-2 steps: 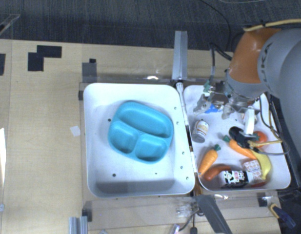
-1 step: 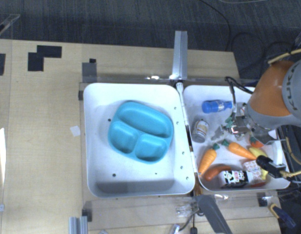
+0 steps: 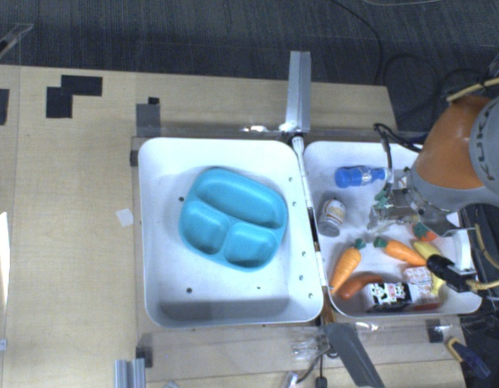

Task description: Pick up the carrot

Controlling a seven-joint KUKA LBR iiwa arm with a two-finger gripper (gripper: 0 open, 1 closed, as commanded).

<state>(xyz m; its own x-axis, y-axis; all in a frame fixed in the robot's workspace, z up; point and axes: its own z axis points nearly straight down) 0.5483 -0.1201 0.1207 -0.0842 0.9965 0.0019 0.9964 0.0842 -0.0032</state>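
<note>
Two toy carrots lie in the right bin (image 3: 314,168). One carrot (image 3: 344,267) rests near the bin's front left, its green top pointing to the back. The other carrot (image 3: 403,251) lies further right, green top to the left. My gripper (image 3: 391,210) hangs over the middle of the right bin, just behind the right-hand carrot's leafy end and apart from the left-hand one. I see nothing held in it.
Also in the right bin are a blue bottle (image 3: 360,175), a small can (image 3: 333,213), a brown sausage shape (image 3: 359,284), a yellow banana (image 3: 433,255), a black-and-white item (image 3: 386,294) and a packet (image 3: 419,280). The left bin (image 3: 160,241) holds a blue divided plate (image 3: 231,217).
</note>
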